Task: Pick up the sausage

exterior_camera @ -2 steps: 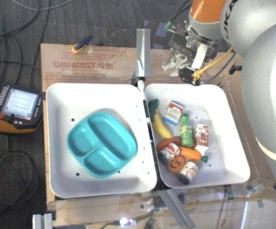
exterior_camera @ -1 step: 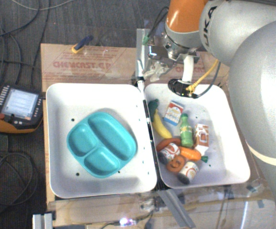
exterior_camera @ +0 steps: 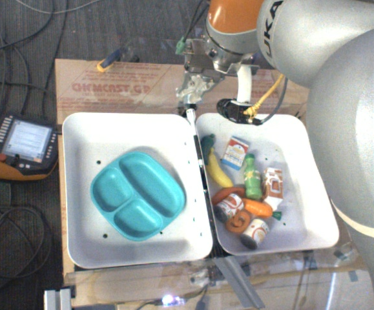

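Observation:
The sausage (exterior_camera: 223,194), a short reddish-brown curved piece, lies in the right bin (exterior_camera: 303,173) near its left wall, just below a banana (exterior_camera: 218,172) and touching a small can (exterior_camera: 232,206). My gripper (exterior_camera: 190,108) hangs over the far end of the seam between the two bins, well up and left of the sausage. Nothing hangs below it.
Around the sausage are a carrot (exterior_camera: 259,207), an orange curled piece (exterior_camera: 238,222), a second can (exterior_camera: 256,231), a green bottle (exterior_camera: 252,179), a white carton (exterior_camera: 235,152), a red-and-white box (exterior_camera: 274,183) and a dark green vegetable (exterior_camera: 207,146). The left bin (exterior_camera: 77,173) holds a teal divided plate (exterior_camera: 138,194).

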Controlling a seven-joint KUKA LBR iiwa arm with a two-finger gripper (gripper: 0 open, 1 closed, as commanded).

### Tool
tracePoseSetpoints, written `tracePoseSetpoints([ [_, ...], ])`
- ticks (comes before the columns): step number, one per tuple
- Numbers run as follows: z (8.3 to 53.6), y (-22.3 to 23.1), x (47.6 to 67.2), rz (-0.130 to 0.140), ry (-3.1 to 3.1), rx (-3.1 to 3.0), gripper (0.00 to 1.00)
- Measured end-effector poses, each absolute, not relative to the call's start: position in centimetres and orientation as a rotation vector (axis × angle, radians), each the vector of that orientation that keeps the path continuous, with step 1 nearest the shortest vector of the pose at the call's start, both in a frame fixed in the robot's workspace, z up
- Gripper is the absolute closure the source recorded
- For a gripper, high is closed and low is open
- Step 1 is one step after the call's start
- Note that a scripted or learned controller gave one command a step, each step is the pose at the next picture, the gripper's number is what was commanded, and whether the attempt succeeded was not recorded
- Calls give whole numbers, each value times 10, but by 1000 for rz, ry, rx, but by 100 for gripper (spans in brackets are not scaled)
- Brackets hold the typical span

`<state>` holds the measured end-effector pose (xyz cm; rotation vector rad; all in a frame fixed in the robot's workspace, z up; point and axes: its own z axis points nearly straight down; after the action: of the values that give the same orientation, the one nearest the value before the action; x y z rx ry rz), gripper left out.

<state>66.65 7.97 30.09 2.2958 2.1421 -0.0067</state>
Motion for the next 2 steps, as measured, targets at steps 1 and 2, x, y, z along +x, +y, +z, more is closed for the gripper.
tracePoseSetpoints([
  [1, 293, 143, 661, -6, 2348, 2088, 100],
  [2, 286, 207, 660, -2, 2713, 1588, 100],
])
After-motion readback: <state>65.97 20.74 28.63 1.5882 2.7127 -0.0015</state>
